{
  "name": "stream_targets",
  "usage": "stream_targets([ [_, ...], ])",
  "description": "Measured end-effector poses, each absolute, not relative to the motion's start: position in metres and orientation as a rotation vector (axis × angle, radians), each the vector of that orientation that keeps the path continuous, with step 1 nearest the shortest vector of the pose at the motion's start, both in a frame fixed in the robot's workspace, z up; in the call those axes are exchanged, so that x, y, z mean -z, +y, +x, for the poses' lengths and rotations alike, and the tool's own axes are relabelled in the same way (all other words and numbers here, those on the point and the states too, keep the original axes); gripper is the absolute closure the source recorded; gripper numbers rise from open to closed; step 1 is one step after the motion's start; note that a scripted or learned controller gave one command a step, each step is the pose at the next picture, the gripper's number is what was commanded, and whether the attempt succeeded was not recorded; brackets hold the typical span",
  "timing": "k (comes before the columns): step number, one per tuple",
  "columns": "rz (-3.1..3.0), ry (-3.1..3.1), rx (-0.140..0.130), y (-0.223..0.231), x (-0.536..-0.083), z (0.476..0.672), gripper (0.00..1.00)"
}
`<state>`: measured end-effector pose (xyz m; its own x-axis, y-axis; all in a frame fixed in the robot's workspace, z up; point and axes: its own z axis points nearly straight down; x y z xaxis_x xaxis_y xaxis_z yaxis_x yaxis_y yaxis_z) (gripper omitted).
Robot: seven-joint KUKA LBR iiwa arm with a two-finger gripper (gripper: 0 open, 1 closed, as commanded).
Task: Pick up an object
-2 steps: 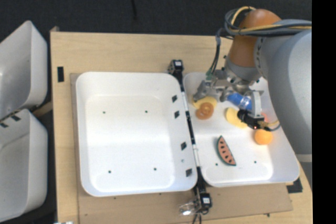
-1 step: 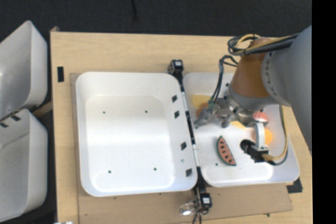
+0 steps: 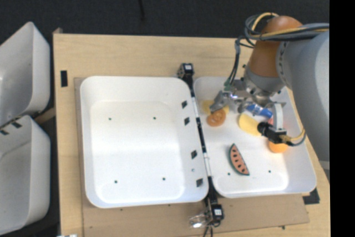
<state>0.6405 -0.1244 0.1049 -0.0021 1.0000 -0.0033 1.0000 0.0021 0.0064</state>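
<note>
The right bin holds several small things. My gripper hangs low over the far part of that bin, under the orange band of the arm. A brown-orange round piece lies just left of it. A yellow piece and a small blue item sit right below the gripper, partly hidden by it. An orange piece lies to the right, with a black cable looped over it. A watermelon slice rests nearer the front of the bin.
The left bin sits beside the right one, with black clips along the shared rim. The grey arm covers the right bin's far right corner. White shapes stand off the bench at the left.
</note>
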Motion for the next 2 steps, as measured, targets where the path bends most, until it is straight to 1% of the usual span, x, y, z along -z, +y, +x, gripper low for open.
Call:
stream_targets([
  [1,2.217,2.229,0.011,-0.103,-0.102,0.687,0.0],
  [2,2.232,2.214,0.01,-0.163,-0.101,0.588,0.0],
])
